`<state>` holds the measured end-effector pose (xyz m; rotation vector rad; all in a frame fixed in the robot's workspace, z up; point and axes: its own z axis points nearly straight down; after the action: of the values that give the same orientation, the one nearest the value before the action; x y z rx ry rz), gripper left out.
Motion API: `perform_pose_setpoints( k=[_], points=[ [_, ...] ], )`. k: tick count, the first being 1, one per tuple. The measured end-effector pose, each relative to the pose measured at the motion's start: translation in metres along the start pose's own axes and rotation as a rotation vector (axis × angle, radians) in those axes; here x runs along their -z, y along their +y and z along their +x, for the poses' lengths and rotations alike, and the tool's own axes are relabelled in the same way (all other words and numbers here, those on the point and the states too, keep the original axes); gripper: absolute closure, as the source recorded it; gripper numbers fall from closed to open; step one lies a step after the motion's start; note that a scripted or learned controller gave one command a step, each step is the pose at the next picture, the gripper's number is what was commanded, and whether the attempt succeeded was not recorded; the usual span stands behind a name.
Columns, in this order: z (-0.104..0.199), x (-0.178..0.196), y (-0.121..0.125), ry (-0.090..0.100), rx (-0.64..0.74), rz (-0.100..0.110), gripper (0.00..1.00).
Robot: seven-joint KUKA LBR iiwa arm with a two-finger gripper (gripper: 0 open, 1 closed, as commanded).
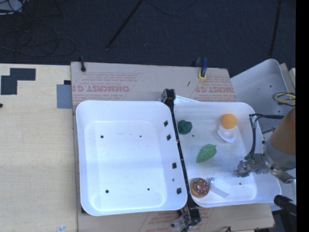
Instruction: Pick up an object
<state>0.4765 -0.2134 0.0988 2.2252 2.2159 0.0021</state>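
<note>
A chocolate-glazed doughnut (199,187) lies at the near edge of the right bin (241,111), with a small clear packet (218,187) just beside it, a green leafy piece (206,153) and a dark green lump (184,126) farther in, and an orange ball (229,121) resting on a white cup (227,134) toward the back. The gripper (245,169) sits low at the bin's right side, apart from all of them with nothing between its fingers, though whether they are spread or closed cannot be told. The left bin (91,124) stands alongside, the two touching at a black divider (175,149).
</note>
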Motion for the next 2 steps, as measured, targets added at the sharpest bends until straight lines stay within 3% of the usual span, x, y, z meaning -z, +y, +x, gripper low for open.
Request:
perform_pose_setpoints(
  k=[1,2],
  points=[
    [0.000,-0.001,0.000,0.000,-0.004,0.000,0.00],
    [0.002,-0.011,-0.002,0.001,-0.004,0.004,0.00]
  ],
)
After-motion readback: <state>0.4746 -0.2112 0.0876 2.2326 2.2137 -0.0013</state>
